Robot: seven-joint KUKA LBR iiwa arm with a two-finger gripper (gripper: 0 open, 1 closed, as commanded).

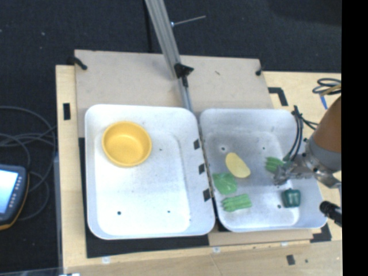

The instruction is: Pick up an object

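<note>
I see the pincer low in the right bin, finger state indiscernible. Green piece touches it at 11 o'clock; dark green block sits near at 5 o'clock.

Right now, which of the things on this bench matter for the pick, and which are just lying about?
For the pick:
- gripper, low in the right bin
- small green piece beside it
- dark green block
- pale yellow piece
- light green piece
- ridged green piece

Lying about:
- yellow bowl in the left bin
- handheld screen at the left edge
</note>
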